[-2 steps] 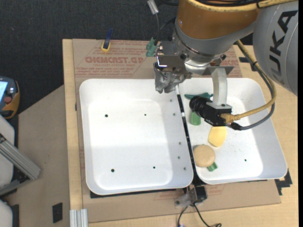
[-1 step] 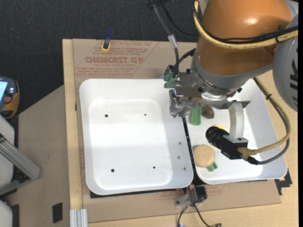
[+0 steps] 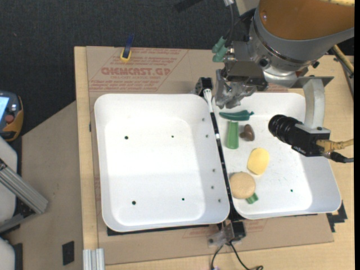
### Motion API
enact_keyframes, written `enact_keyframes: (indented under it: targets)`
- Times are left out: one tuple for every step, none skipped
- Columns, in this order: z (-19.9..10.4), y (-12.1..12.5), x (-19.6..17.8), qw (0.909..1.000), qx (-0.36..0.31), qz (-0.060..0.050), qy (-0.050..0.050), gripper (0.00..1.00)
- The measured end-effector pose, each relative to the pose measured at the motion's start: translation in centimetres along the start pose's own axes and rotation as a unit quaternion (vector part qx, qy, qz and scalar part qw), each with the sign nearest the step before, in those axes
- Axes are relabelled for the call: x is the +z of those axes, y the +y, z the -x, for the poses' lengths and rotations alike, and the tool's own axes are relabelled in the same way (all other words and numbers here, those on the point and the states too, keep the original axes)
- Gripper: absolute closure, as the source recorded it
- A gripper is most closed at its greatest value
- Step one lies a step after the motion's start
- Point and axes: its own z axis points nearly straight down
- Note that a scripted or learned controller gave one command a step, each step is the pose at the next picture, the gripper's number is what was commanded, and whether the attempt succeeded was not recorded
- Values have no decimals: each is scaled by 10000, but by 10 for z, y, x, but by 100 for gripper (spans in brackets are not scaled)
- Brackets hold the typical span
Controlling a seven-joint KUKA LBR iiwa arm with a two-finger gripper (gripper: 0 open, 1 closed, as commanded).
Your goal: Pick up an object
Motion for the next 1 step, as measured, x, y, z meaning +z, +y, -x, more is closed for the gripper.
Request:
enact_keyframes:
  targets:
    - [-59,-1,-17,10000,-29,-39,-5,100]
